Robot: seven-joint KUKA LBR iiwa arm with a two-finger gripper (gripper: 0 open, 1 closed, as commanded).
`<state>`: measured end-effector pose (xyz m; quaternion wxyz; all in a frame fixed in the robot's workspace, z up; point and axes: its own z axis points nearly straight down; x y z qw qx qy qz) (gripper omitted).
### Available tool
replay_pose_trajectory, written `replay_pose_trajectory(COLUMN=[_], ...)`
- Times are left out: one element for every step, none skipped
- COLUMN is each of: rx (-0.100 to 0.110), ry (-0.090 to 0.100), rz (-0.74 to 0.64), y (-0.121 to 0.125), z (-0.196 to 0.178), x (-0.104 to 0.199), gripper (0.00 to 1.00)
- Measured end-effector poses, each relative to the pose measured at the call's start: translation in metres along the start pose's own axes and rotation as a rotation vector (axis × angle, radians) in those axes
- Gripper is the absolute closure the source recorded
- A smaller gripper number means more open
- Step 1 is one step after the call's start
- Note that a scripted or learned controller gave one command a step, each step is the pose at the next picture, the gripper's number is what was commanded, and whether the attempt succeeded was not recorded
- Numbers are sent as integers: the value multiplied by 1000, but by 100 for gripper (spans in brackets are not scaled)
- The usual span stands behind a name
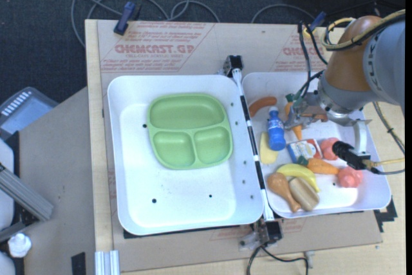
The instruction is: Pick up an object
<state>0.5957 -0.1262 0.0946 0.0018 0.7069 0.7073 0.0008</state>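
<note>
The right bin (367, 198) holds a pile of toy foods: a brown sausage (262, 104), a blue bottle (275, 131), a yellow piece (267, 151), a small printed packet (302, 150), a banana (297, 171), a drumstick (280, 186), a bun (304, 194), a carrot (322, 167) and a pink piece (349, 178). My gripper (298, 113) hangs low over the back of this bin, just right of the blue bottle and behind the packet. The wrist hides its tips.
The left bin (129, 158) carries a green three-compartment tray (190, 130). A clamp (234, 64) sits at the back where the bins meet. Cables (315, 35) trail beside the arm. A blue clip (125, 17) lies at the board's far left corner.
</note>
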Motion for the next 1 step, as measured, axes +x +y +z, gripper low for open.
replay_pose_trajectory(rx=[3], ry=[2], rz=[-1], y=[-8], z=[-91], x=[84], gripper=[100])
